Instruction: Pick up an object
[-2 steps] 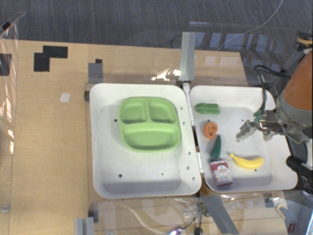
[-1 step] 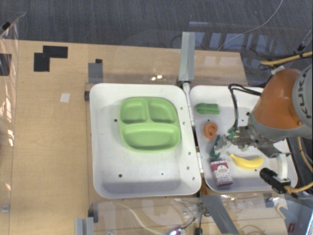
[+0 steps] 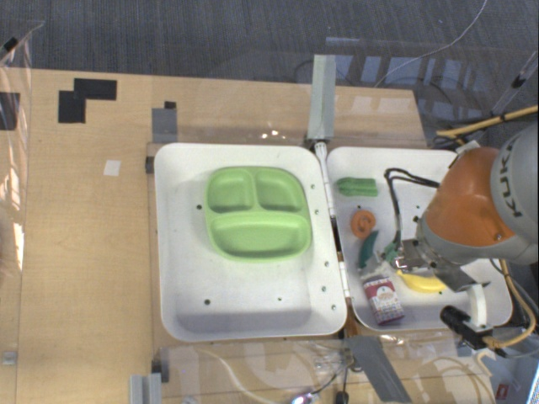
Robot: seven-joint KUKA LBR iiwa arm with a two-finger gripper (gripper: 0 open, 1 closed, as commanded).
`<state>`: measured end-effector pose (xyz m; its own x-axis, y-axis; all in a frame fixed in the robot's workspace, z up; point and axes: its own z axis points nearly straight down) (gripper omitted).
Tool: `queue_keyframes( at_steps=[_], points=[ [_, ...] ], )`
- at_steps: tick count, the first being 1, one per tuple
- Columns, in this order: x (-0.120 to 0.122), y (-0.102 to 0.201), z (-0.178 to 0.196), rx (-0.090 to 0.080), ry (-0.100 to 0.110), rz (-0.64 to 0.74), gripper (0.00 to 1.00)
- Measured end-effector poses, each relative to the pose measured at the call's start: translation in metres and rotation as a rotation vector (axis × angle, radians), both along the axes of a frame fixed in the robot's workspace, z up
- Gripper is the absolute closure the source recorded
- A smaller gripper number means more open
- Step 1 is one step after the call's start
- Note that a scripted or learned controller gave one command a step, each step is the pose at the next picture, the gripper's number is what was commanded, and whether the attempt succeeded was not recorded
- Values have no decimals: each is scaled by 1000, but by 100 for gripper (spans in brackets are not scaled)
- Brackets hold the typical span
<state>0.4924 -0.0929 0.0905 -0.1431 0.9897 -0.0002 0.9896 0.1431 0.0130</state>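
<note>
The right bin (image 3: 498, 305) holds several small objects. A green block (image 3: 357, 187) lies at its far left, with an orange round piece (image 3: 363, 221) just below it and a dark green pod-like piece (image 3: 368, 247) nearer still. A red and white box (image 3: 383, 300) lies near the front edge, and a yellow banana (image 3: 422, 284) rests to its right. My gripper (image 3: 404, 261) hangs low over the bin's middle, just above the banana and right of the dark green piece. The orange band (image 3: 470, 202) and wrist cover most of the gripper from above.
A light green divided plate (image 3: 256, 212) sits in the left bin (image 3: 194, 310). The raised wall between the bins (image 3: 330, 234) runs close to the left of the small objects. Black cables (image 3: 394, 194) loop over the right bin beside the arm.
</note>
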Motion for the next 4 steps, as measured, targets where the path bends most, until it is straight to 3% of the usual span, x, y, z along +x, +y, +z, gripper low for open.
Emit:
queue_keyframes(
  at_steps=[1,2,3,4],
  points=[
    [89,-9,0,-4,-8,90,0],
    [101,-42,0,-4,-3,202,0],
    [62,-25,1,-7,-9,169,0],
    [64,-22,10,0,-6,172,100]
  ],
)
